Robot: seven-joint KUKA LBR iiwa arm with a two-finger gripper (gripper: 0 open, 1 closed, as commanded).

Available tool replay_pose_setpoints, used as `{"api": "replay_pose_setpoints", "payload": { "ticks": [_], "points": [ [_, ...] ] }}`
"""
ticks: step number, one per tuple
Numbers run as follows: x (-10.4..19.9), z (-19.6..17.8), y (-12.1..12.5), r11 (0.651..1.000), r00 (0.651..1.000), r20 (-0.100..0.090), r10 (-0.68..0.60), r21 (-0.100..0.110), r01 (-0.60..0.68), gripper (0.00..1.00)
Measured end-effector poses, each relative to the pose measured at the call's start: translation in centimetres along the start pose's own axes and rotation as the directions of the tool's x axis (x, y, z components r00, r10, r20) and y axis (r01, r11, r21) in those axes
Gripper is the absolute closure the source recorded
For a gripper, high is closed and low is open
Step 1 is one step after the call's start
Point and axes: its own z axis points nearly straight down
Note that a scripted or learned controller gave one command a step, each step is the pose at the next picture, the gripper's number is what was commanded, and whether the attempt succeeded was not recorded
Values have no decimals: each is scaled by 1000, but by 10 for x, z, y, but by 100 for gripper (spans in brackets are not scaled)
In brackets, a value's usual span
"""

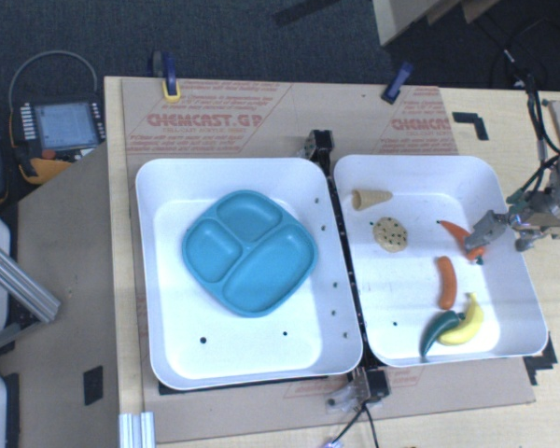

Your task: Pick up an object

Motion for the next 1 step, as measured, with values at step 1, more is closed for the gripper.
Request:
{"api": "replay_pose_setpoints", "payload": {
  "ticks": [1],
  "points": [
    [1, -7, 3, 1000, 1000, 4, -4, -13, 4, 0]
  ]
}}
